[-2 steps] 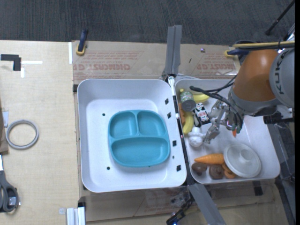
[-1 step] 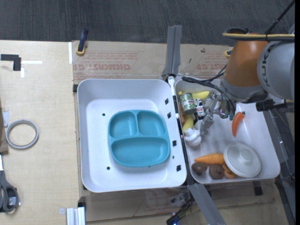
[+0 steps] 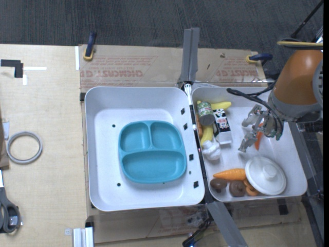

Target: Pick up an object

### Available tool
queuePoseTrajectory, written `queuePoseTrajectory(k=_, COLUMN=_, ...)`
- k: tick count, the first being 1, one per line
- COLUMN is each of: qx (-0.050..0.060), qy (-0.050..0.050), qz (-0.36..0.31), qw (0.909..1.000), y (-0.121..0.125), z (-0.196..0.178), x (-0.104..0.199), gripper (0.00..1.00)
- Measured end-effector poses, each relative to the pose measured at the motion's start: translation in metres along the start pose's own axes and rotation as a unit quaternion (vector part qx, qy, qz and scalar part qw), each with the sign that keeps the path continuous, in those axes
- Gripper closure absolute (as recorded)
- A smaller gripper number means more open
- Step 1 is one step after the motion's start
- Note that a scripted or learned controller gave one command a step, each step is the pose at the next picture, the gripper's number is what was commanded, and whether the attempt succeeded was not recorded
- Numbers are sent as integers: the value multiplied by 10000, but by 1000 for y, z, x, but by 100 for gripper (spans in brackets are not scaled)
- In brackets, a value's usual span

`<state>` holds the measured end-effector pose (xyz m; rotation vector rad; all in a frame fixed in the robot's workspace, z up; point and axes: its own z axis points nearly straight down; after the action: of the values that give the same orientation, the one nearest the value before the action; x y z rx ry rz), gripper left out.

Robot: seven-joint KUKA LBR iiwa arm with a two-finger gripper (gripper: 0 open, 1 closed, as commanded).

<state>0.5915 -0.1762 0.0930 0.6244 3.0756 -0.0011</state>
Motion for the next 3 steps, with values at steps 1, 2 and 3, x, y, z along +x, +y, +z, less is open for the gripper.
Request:
queuePoseTrajectory(k=1, qx=-1, qy=-24, qz=-15, qw=10000, y=1, z=-10, x=-1, gripper=100)
queuePoseTrajectory(k=2, qx=-5, qy=-10, qz=-78, qw=10000, y=48, z=-127, x=-15, gripper=100)
queuePoseTrajectory(k=3, qx=-3, qy=-3, qz=-79, qw=10000, y=48, z=-127, x=-15, gripper=0)
